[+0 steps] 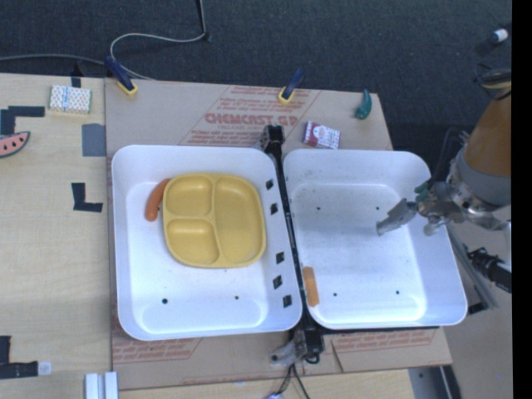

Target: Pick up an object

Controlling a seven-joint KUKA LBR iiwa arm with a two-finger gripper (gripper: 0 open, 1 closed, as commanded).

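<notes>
Starting in the left white bin point(133, 306), we see a small orange sausage-shaped piece point(154, 200) touching the left rim of a yellow divided plastic plate point(214, 220). In the right white bin point(432, 302), another orange piece point(310, 285) lies against the left wall near the front corner. Our gripper point(405, 215) hangs at the right edge, spread wide and carrying nothing. We judge the pick not yet begun.
</notes>
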